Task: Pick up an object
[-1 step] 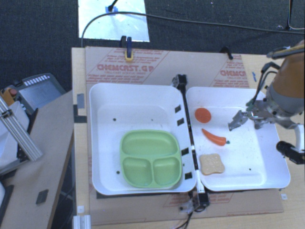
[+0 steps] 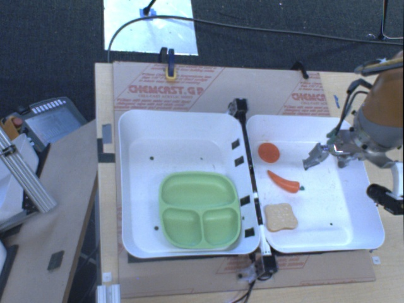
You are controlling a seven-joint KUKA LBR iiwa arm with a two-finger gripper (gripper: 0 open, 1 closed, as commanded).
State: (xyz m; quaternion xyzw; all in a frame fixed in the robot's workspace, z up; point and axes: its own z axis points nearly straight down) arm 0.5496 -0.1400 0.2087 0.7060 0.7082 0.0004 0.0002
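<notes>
The right bin [image 2: 353, 232] holds three objects. An orange-red round ball [image 2: 269, 151] lies near its back left. A red-orange chili-shaped piece [image 2: 284, 182] with a green tip rests just in front of the ball. A tan bread slice [image 2: 280, 216] sits near the front left. My gripper [image 2: 326, 159] hangs over the right bin's back right part, to the right of the ball and the chili, apart from both. It is open with nothing between its fingers.
The left bin [image 2: 136, 169] holds a green three-compartment plate [image 2: 199, 208]. A black divider with clips [image 2: 247, 175] joins the two bins. The arm's grey and orange wrist [image 2: 382, 115] stands over the right bin's right rim.
</notes>
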